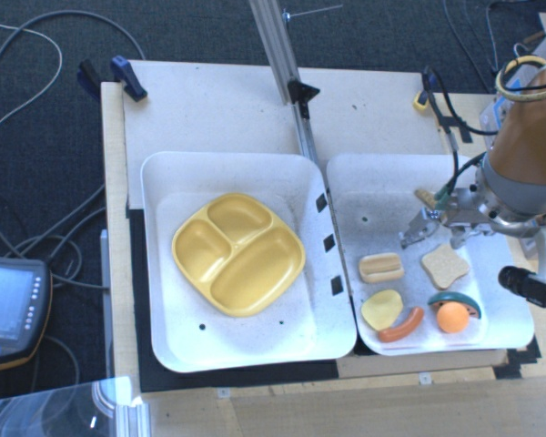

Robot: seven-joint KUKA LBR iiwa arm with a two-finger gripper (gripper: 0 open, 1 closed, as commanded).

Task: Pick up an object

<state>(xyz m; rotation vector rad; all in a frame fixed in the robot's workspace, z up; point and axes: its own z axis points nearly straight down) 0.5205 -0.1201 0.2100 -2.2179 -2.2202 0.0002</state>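
The right bin (pixel 364 185) holds several toy foods. A tan bread roll (pixel 380 266) lies near its middle, with a toast slice (pixel 444 267) to the right of it. Along the front wall sit a pale yellow slice (pixel 381 309), a red sausage (pixel 400 326) and an orange ball (pixel 451 318) on a teal piece (pixel 464 300). My gripper (pixel 437 235) hangs over the right bin just behind the toast slice and to the right of the roll. It is open and nothing sits between its fingers.
The left bin (pixel 164 180) carries a yellow divided plate (pixel 239 253). A metal pole (pixel 278 39) runs down to the seam between the bins. Cables (pixel 450 121) trail over the bench at the back right. A tablet (pixel 9 308) lies off the bench to the left.
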